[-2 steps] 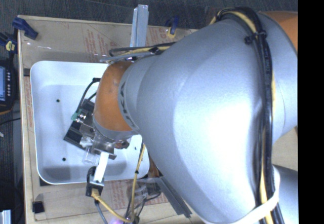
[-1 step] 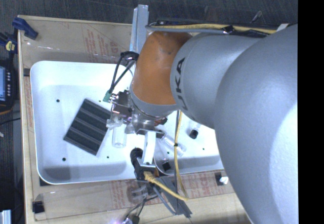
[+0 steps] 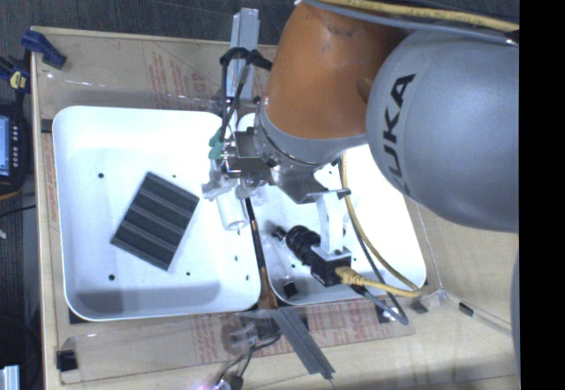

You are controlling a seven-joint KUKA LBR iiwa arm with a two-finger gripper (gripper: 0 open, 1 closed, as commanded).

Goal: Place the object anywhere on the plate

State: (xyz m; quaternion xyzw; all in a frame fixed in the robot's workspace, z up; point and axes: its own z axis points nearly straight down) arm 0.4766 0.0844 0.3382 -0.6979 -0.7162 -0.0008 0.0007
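The gripper (image 3: 231, 203) hung over the view-left bin's (image 3: 71, 128) right edge, its grip impossible to tell, with the dark ridged slab (image 3: 155, 221) lying diagonally nearby to its view-left.

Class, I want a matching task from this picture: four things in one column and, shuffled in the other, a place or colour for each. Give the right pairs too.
Column one
1. ribbed slab
2. blue clamp
3. arm's wide band
4. gripper

Column two
A. orange
B. by the right edge of the left bin
C. far left corner of the bench
D. lying flat inside the left bin

Pairs: 1-D, 2-C, 3-A, 4-B.
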